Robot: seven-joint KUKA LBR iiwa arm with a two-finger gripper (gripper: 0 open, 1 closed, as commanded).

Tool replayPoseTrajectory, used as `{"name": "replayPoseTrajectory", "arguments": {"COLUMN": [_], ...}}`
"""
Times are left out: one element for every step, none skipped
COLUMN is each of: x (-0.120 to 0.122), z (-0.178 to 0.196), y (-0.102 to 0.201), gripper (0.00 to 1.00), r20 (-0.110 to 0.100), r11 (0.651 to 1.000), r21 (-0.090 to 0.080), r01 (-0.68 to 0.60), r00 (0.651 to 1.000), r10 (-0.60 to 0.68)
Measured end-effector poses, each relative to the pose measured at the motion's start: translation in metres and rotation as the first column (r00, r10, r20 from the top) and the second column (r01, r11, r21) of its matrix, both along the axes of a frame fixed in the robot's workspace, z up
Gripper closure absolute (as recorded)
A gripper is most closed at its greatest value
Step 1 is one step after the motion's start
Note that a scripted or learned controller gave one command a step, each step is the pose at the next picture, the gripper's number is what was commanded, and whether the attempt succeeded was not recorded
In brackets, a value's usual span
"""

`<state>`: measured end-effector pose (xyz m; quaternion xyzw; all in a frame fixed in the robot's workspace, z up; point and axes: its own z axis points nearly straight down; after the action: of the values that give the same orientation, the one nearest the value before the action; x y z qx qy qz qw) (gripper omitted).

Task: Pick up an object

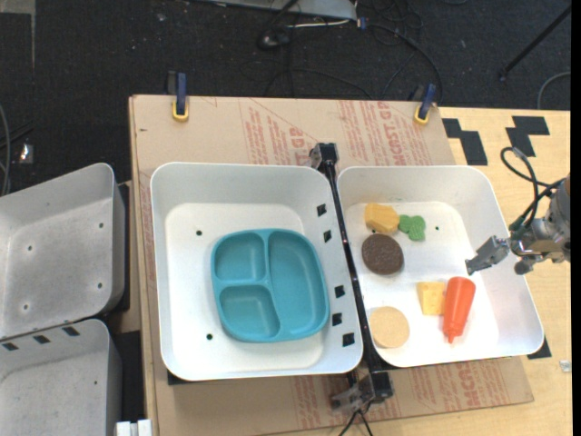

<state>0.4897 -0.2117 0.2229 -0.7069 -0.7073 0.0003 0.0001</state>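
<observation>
The right bin point(472, 185) holds several toy foods: a yellow chunk point(382, 217), a green broccoli piece point(414, 227), a dark brown round patty point(382, 253), a small yellow block point(432, 297), an orange carrot point(457, 308) and a tan round disc point(390, 327). My gripper point(505, 262) hangs over this bin's right side, just above and to the right of the carrot. Its two dark fingers stand apart with nothing between them. The carrot lies touching the yellow block.
The left bin point(182, 189) holds a teal divided plate point(270, 284). A black divider point(343, 271) runs between the bins. Grey lids point(54, 243) lie off the bench to the left. Cables point(536, 198) trail near the arm at the right.
</observation>
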Motion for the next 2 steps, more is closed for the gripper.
{"name": "replayPoseTrajectory", "arguments": {"x": [-0.006, 0.004], "z": [-0.063, -0.112], "y": [0.002, 0.001], "gripper": [0.0, 0.0], "r20": [-0.005, -0.002], "r11": [1.0, 1.0], "r21": [0.003, 0.001], "r01": [0.002, 0.001], "r00": [1.0, 1.0], "r10": [-0.002, -0.001]}}
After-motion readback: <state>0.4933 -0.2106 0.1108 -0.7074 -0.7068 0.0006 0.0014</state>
